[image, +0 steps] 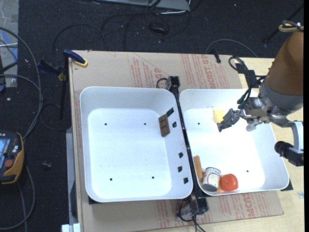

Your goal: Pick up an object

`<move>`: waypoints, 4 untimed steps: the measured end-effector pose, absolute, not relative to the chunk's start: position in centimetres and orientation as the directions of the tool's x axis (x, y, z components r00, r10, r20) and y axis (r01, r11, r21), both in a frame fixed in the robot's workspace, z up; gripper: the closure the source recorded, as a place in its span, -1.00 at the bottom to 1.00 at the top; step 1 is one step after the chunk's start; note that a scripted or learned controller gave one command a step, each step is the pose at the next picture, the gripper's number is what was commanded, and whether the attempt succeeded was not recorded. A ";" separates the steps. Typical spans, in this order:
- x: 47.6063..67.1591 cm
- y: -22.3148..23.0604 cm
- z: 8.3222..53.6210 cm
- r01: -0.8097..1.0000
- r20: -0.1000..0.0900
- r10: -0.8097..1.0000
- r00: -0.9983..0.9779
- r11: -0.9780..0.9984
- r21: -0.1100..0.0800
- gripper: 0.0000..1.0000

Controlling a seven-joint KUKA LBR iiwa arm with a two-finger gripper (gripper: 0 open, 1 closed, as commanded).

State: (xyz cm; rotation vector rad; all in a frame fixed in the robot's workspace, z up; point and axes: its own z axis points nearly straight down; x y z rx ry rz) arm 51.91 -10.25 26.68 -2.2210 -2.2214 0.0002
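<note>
Orange ball (230,181) lies well below the jaws (227,123), near corner.

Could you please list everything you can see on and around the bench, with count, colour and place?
Bins: two, white, side by side on the bench.
Block: one, brown, left bin's right wall.
Yellow piece: one, right bin, far side, just left of the gripper.
Stick: one, orange-brown, right bin's left wall.
Can: one, silvery, right bin's near corner.
Ball: one, red-orange, beside the can.
Clamp: one, blue and yellow, bench's far left corner.
Gripper: one, dark, above the right bin.
</note>
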 end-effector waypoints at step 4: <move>56.2 -9.0 30.8 1.000 0.000 1.000 0.009 -0.009 0.005 -1.00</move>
